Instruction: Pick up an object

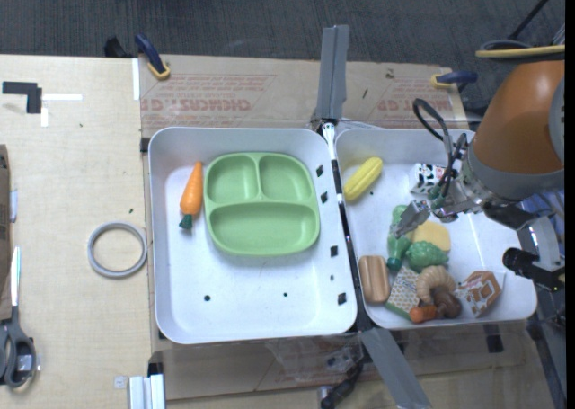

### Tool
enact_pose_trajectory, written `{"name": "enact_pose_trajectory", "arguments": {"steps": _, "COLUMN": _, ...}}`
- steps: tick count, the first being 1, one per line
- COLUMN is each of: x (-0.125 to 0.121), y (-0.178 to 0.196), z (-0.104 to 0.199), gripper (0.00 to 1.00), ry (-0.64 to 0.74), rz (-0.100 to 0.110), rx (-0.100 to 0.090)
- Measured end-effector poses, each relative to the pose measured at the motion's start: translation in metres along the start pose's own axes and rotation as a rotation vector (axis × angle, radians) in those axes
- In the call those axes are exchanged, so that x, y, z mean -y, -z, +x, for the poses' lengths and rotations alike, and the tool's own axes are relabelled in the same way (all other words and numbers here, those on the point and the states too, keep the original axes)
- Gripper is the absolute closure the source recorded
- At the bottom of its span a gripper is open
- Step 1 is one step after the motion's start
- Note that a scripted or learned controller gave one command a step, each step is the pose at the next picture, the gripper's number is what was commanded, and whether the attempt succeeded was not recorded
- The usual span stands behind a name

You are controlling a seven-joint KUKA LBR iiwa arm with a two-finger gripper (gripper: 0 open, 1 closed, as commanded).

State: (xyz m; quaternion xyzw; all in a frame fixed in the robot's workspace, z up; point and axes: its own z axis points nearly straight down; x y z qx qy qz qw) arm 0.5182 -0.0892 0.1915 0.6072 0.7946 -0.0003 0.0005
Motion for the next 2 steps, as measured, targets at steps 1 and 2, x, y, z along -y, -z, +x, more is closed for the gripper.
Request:
{"name": "enact_pose_trajectory", "arguments": {"steps": 1, "x": 0.021, "y": -0.081, "z": -0.027, "gripper": 0.0, "ry": 0.087, "rz": 0.001, "rx": -0.002}}
{"name": "enact_pose_trajectory", "arguments": {"steps": 2, "x": 0.015, "y": -0.098, "z": -0.029, "gripper": 0.0, "ry": 0.068, "rz": -0.004, "rx": 0.0}}
